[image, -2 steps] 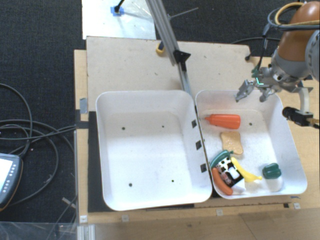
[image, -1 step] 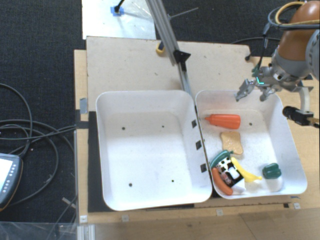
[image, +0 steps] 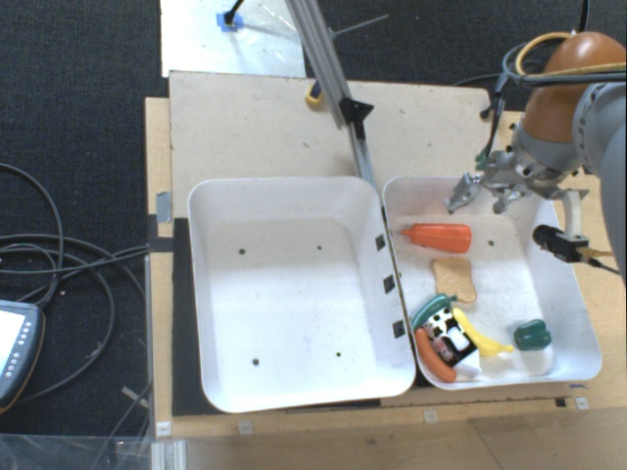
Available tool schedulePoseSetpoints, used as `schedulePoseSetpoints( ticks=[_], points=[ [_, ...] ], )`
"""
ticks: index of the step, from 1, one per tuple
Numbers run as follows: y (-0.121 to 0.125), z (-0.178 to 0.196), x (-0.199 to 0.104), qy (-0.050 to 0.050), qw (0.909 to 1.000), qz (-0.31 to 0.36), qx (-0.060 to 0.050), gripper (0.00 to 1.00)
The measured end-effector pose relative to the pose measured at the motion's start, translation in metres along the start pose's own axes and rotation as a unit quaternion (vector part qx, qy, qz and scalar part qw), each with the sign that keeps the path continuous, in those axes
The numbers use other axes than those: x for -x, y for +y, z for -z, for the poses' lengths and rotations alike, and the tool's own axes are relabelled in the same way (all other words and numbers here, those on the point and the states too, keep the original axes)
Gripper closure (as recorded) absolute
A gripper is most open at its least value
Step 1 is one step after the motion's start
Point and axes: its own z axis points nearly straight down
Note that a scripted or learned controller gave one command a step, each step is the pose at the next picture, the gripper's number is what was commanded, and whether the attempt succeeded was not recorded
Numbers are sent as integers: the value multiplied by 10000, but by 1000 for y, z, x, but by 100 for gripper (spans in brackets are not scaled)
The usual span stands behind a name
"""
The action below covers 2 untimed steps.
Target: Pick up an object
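Two white bins sit side by side on the bench. The left bin has nothing visible inside but small dark dots. The right bin holds all the things. The arm comes in from the right, its orange band high at the far right corner, and bends down so that the gripper hangs over the far edge of the right bin. Its fingers are spread apart, with nothing between them. Just near of the gripper, not touching it, lies an orange carrot on its side. Nearer again is a slice of toast. At the near end is a small pile: a red sausage, a yellow banana, a black and white thing and a green-rimmed piece, which overlap so I cannot tell their shapes. A green pepper stands to the right of the pile. The arm is cut off at the right.
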Motion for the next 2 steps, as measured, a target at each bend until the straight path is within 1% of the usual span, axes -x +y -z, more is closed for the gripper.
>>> schedulePoseSetpoints(
  ticks=[1,2],
  points=[
    [0,-51,-1,-1,10000,3,5,0],
    [2,-36,0,-14,10000,20,45,100]
  ],
)
